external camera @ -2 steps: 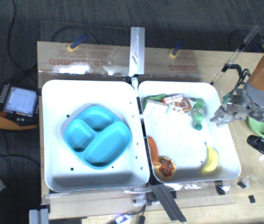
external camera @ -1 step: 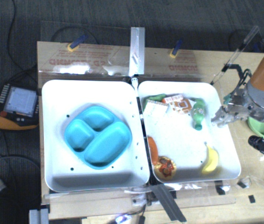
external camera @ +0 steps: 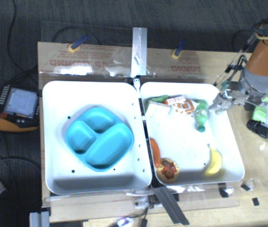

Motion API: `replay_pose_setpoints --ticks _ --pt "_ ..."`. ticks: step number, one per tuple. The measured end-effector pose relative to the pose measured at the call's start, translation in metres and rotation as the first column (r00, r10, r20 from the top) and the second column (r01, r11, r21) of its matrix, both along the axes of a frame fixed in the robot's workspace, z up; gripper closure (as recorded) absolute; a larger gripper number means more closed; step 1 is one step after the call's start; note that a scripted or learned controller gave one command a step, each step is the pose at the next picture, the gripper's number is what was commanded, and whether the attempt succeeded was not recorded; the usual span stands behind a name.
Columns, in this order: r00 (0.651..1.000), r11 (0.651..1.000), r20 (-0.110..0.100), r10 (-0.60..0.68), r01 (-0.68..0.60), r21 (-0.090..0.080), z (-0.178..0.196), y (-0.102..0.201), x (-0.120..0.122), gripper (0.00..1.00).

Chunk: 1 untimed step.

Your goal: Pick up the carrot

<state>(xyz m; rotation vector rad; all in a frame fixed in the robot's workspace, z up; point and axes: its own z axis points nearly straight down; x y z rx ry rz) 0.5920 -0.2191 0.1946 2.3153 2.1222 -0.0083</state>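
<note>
The carrot [external camera: 155, 151] is a short orange stick lying along the left wall of the right bin [external camera: 186, 141], toward the front. My gripper [external camera: 220, 102] hangs over the bin's back right rim, far from the carrot and above and to its right. It sits just right of a green bottle [external camera: 201, 115]. The arm's orange band [external camera: 261, 59] shows at the right edge, and nothing is visible in the gripper.
A red-brown lumpy item [external camera: 167, 169] lies just in front of the carrot. A banana [external camera: 213, 162] sits front right, with a printed packet [external camera: 180, 105] and a green item [external camera: 157, 99] at the back. The left bin [external camera: 53, 141] holds a blue divided plate [external camera: 99, 137].
</note>
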Motion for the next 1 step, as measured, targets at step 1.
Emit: replay_pose_setpoints --ticks 1 --pt "0.952 0.952 0.001 -0.306 0.306 -0.001 0.0789 0.0024 0.0024 1.0"
